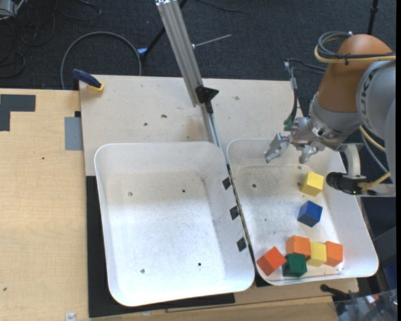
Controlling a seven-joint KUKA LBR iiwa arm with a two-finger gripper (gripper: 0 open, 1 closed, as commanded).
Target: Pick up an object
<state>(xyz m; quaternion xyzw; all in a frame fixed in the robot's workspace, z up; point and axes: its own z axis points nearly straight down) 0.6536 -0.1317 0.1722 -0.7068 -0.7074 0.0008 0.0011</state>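
A: Claw?
B: Above the right bin's far edge, fingers spread apart, nothing between them.
A: Blocks?
B: All in the right bin. Yellow block just below the claw, blue block nearer; orange, yellow and green cluster along the near edge.

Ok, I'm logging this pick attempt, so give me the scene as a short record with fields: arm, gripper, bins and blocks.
arm: grey arm with orange band, reaching in from the right
gripper: gripper above the far end of the right bin, fingers spread, nothing between them
right bin: right bin holds all the blocks
loose blocks: yellow block; blue block nearer the camera
cluster: near end of the bin, three orange, one yellow and a green block, packed close
left bin: left bin, white, speckled floor
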